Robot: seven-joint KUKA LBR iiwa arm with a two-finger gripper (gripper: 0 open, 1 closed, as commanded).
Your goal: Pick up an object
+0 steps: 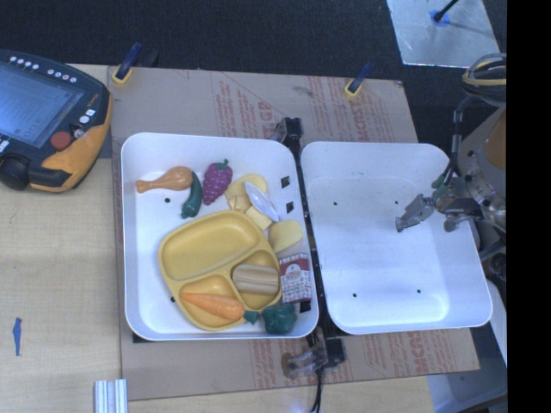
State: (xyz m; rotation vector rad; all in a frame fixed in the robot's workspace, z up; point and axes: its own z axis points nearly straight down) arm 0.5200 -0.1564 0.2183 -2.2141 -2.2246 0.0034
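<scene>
teach pendant [47,119] far left on bench | clamps [126,63] along cardboard sheet [250,101] back edge

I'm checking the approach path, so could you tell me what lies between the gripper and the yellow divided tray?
In the camera view, bare white floor of the right bin, then the two bins' adjoining rims, separate the gripper from the yellow tray. A small red-and-white carton sits at the tray's near edge.

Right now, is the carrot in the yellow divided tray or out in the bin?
In the tray. The carrot lies flat in the front compartment of the yellow tray, beside the bread roll in the next compartment.
</scene>
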